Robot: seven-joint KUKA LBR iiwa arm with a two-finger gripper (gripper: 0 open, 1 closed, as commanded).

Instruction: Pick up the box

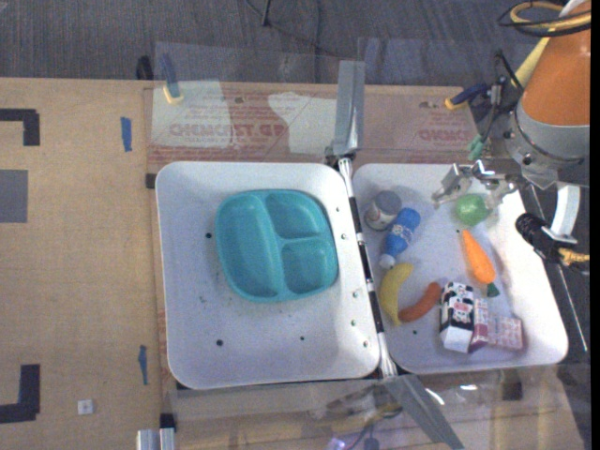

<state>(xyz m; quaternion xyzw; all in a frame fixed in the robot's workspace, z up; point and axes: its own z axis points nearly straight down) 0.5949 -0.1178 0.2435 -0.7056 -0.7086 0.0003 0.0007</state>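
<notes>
Two white bins on the desk, the box lying in the right one.

Nearest in the right bin (548, 340), the box (459, 315) is a black-and-white cow-patterned carton, beside a pink packet (502, 332); farther back lie banana (394, 289), carrot (478, 257), blue bottle (400, 233), can (382, 209). Left bin (187, 326) holds a teal divided plate (277, 245). The claw (472, 181) spreads open over a green ball (473, 209).

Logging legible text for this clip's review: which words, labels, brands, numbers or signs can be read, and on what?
No text reads with certainty.
Cardboard strip behind the bins: large reddish lettering, mirrored and faded, too blurred to quote.
Cardboard behind the right bin: similar reddish lettering, unreadable.
Box with a black and white cow pattern: print too small.
Pink packet beside it: print too small.
Blue bottle: label unreadable.
</notes>
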